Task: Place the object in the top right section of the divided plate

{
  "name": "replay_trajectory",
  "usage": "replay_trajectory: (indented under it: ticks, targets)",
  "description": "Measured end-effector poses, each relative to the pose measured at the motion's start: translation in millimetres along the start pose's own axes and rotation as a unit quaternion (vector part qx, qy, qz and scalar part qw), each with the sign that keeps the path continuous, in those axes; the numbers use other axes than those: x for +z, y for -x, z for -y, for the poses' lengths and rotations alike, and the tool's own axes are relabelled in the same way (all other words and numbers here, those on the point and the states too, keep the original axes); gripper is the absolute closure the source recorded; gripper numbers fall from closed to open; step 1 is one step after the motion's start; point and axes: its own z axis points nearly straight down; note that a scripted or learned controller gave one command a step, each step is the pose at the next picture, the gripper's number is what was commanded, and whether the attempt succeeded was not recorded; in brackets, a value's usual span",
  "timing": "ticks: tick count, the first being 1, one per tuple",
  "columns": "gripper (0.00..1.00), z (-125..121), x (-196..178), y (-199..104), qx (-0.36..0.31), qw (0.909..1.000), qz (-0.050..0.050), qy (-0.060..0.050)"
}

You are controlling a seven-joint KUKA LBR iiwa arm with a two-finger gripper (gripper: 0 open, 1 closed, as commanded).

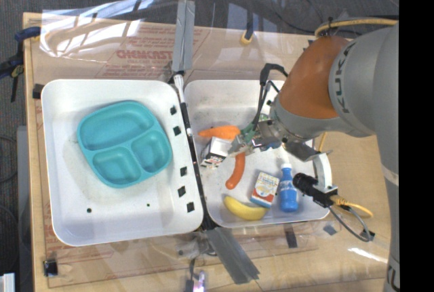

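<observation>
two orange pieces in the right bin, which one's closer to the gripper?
The lower orange piece, the one slanting down toward the banana. Its top end sits right at the gripper. The other orange piece lies flatter, further left beside the small carton.

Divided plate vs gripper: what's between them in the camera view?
From the teal divided plate rightward: bare left bin floor, the two bins' adjoining rims with black clips, then a small printed box and an orange carrot-like toy just before the gripper.

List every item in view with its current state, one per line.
divided plate: left bin, nothing in its sections
gripper: low over the right bin, by the carrots
upper carrot: lying flat
lower carrot: lying, tilted
banana: lying at the front wall
blue bottle: lying down
small carton: beside the bottle
</observation>
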Motion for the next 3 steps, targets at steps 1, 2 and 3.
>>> replay_trajectory:
  ticks: [1,2,3]
  targets:
    - [1.00,-63,-5,-59,-0.026,0.9997,0.001,0.000]
    - [1.00,-139,-4,-122,-0.046,0.9990,0.000,-0.002]
    - [0.00,-139,-4,-122,-0.046,0.9990,0.000,-0.002]
